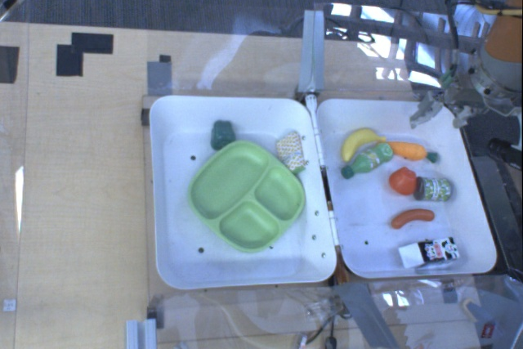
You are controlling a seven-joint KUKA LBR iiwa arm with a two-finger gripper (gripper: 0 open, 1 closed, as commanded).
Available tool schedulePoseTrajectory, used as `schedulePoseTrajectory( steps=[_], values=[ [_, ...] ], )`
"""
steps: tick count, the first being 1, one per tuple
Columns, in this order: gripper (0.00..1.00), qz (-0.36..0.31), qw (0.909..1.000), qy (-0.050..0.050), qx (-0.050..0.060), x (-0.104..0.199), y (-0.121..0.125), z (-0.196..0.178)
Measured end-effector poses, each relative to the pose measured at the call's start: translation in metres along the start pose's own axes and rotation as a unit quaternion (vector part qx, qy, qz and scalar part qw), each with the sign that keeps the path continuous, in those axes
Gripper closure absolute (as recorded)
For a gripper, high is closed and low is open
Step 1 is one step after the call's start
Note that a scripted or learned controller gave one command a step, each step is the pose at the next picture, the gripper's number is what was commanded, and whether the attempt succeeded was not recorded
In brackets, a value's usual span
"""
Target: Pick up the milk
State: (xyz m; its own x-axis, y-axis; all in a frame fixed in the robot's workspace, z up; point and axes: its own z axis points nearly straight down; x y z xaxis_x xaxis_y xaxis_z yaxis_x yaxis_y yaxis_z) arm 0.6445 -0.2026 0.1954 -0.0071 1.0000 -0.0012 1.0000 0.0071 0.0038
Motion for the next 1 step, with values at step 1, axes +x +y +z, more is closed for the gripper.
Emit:
schedulePoseTrajectory(
  steps=[1],
  values=[
    [0.0,0.032,0.9995,0.0,0.0,0.0202,-0.0013,0.0799]
  ],
)
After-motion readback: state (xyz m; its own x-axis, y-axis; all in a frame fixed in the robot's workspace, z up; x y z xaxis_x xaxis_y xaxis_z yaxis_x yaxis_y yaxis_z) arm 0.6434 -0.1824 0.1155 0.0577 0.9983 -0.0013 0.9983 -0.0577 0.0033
